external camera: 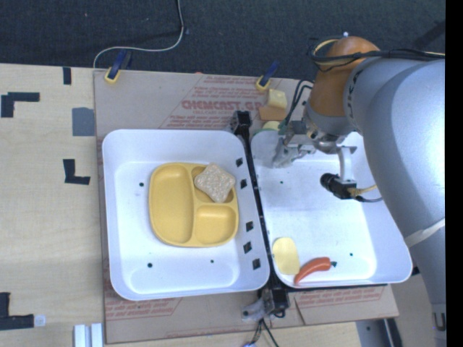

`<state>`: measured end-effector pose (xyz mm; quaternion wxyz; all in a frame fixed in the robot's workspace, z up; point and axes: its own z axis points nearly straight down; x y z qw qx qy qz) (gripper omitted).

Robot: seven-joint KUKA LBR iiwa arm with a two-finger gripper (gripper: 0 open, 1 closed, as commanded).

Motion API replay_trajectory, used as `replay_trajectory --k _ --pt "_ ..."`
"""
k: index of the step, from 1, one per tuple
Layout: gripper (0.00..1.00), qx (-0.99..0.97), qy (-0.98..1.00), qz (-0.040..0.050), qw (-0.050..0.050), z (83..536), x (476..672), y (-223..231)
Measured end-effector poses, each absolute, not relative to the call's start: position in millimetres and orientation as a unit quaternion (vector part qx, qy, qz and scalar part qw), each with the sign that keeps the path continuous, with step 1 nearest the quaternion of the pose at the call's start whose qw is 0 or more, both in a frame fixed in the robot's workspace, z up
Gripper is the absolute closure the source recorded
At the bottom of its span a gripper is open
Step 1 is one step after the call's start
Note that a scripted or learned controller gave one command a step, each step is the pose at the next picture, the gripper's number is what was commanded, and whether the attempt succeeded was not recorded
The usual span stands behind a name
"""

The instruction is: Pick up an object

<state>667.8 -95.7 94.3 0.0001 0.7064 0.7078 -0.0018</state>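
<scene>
My gripper point(288, 149) is low over the back left corner of the right bin point(362, 230), under the orange-banded wrist point(336, 85). Near that bin's front edge lie a pale yellow oval piece point(285, 254) and an orange-red pepper-shaped piece point(312, 268), both far from the gripper. In the left bin point(123, 215) a yellow divided plate point(173, 201) carries a tan speckled square piece point(215, 182) in its back right section. I see nothing held at the gripper.
Just behind the right bin's back left corner sit a yellow block point(276, 96), a tan block point(271, 112) and a small pale green item point(269, 126), close to the gripper. A black divider point(249, 194) runs between the bins. The arm's grey body point(412, 143) overhangs the right bin's right side.
</scene>
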Motion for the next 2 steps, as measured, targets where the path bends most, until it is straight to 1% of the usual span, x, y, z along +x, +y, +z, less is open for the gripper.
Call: replay_trajectory --k 1,2 --pt "0.00 0.706 0.708 -0.0025 0.000 93.7 667.5 -96.0" --pt "1.00 0.706 0.708 -0.0025 0.000 103.6 667.6 -95.6"
